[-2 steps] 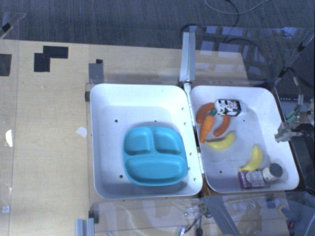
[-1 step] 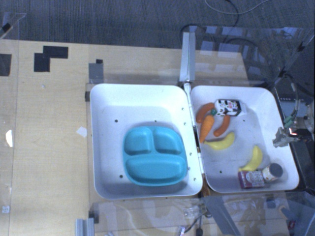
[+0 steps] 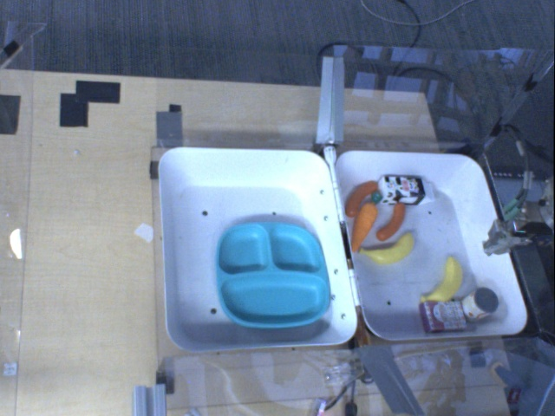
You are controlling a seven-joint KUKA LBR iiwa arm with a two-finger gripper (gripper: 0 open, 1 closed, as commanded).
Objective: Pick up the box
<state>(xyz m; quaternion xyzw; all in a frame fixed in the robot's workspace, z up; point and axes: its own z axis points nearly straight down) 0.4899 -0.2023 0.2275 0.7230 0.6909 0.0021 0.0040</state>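
Observation:
The box (image 3: 401, 189) is a small white carton with black patches. It lies on its side near the back of the right bin (image 3: 434, 165), touching the top of an orange carrot (image 3: 365, 222). What looks like part of the gripper (image 3: 505, 235), grey and metallic, shows at the right bin's right rim. It is well to the right of the box and not touching it. Nothing is visibly held.
The right bin also holds a second carrot (image 3: 392, 221), two bananas (image 3: 389, 250) (image 3: 447, 280) and a maroon bottle (image 3: 451, 314) lying at the front. A blue sectioned tray (image 3: 272, 274) sits in the left bin (image 3: 186, 232). Cables run behind the bins.

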